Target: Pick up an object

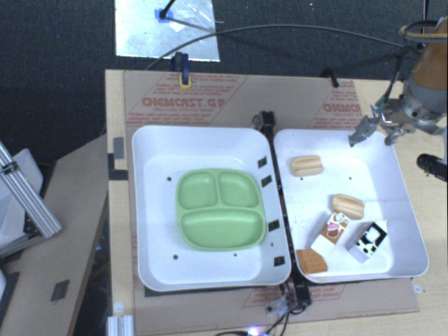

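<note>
Nearest the camera, along the front edge of the right bin [402, 187], lie a brown wedge of toast [312, 261], a small carton with a red and white picture [334, 230] and a black-and-white patterned box [368, 241], the carton and the box close together, the toast just to the left of the carton. Just behind the carton rests a tan bread roll [348, 205], and farther back, near the bin's left wall, a second roll [306, 165] lies apart from the rest. The left bin [154, 145] holds a green divided plate [220, 209] in its middle. Both bins sit side by side on the worktop [231, 96]. At the far right corner the end effector [374, 131] hangs over the rear rim of the right bin, its two fingers spread apart with nothing between them, well apart from every object.
</note>
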Controlling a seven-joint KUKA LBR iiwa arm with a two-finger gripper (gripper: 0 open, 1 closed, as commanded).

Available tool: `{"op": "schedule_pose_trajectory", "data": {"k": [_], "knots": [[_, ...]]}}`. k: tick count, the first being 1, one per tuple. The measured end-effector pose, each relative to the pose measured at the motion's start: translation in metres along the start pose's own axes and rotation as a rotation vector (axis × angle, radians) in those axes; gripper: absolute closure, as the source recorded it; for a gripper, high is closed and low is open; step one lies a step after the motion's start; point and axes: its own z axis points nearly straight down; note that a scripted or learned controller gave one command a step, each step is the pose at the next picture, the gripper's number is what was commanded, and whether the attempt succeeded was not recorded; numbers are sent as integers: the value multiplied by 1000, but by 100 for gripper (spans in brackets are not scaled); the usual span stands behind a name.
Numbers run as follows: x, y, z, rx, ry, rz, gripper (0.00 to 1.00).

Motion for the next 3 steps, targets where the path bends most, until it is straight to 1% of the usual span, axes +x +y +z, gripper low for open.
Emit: {"op": "schedule_pose_trajectory", "data": {"k": [1, 2, 3], "knots": [[-3, 9, 56, 2, 0, -3, 0], [-2, 9, 108, 3, 0, -5, 0], [-3, 11, 93, -4, -3, -7, 100]]}}
